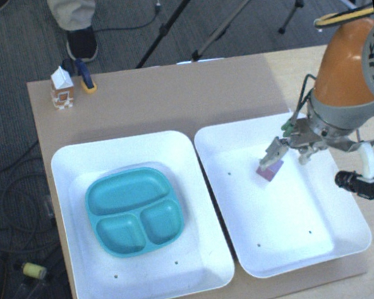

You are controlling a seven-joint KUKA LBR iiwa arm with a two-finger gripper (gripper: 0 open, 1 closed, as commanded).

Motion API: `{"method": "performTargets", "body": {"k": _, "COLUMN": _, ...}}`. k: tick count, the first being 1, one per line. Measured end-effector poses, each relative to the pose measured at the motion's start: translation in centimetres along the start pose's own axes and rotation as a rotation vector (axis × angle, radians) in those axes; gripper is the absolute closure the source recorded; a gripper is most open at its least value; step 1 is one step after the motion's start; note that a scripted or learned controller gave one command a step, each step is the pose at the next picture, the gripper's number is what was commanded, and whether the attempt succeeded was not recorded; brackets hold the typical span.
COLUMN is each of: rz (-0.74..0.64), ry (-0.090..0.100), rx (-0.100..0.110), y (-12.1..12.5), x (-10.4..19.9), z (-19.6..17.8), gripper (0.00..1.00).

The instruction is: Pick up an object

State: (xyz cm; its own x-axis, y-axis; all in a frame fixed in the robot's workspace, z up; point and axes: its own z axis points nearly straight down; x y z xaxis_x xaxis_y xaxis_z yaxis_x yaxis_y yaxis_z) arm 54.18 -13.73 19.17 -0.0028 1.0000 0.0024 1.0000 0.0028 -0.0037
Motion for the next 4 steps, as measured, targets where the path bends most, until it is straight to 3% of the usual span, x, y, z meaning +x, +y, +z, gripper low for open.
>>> {"method": "performTargets", "body": {"k": 1, "rz": -0.116, "ry": -0.005, "rx": -0.007, "y": 8.3, "x": -1.3, "z": 10.6, "gripper": 0.00}}
{"method": "performTargets", "body": {"k": 2, "rz": -0.046, "ry": -0.005, "rx": -0.007, "y": 3.9, "x": -4.2, "z": 10.5, "gripper": 0.00}}
{"method": "performTargets", "body": {"k": 3, "rz": -0.046, "ry": -0.002, "rx": -0.008, "y": 3.9, "x": -4.0, "z": 9.6, "gripper": 1.00}}
{"method": "performTargets", "body": {"k": 4, "rz": 0.024, "ry": -0.003, "rx": -0.001, "y": 11.6, "x": 4.9, "z": 0.7, "gripper": 1.00}}
